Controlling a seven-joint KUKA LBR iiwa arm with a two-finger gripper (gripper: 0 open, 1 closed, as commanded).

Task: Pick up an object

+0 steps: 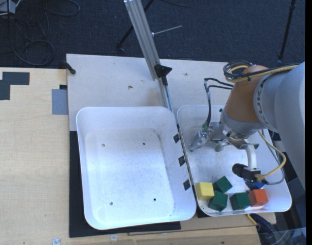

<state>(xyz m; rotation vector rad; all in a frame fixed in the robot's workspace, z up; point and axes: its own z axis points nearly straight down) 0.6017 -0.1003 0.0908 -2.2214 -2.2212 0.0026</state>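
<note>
Several small blocks lie at the near end of the right bin [283, 202]: a yellow block [205, 190], a dark green block [223, 184], another green block [217, 201], a third green block [240, 201] and an orange block [258, 197]. My gripper [207, 138] hangs over the middle of that bin, above and to the left of the blocks, apart from them. The arm's orange band [242, 103] and grey body cover the bin's right side.
The left bin [94, 208] lies beside the right one, with black clips [182, 161] along the shared rim. A slanted metal rail [145, 37] rises behind the bins. Cables loop around the wrist.
</note>
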